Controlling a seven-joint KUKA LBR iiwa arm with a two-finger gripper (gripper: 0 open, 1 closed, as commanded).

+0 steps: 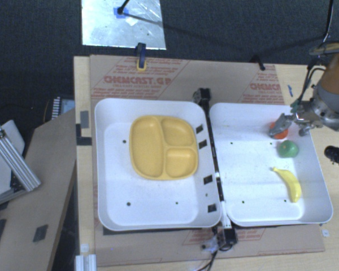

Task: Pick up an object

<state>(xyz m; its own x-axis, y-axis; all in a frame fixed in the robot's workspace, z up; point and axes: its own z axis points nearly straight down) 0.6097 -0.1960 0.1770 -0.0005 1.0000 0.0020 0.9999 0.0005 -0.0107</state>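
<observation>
Gripper position: the grey two-finger gripper [283, 124] sits low over the far right part of the right shallow white plastic bin [254, 208], reaching in from the right edge of the view below the arm's orange band. A small orange-red object [279, 132] lies directly under or at the fingertips; contact between the two cannot be confirmed, and whether the gripper is spread or closed cannot be told.

Work surface: both bins rest side by side on a tan cardboard sheet with red printing [152, 75], laid on a light wooden bench [51, 151]. Dark carpet [34, 33] surrounds the bench, with a shiny square plate [123, 16] lying on it beyond the far edge.

Bin contents:
- Right bin: a round green ball-like object [288, 149] just nearer the camera than the orange-red object, and a yellow banana [289, 184] nearer still, apart from both.
- Left shallow white plastic bin [110, 196]: a yellow three-compartment plastic tray [163, 147] lying flat at its centre.
</observation>
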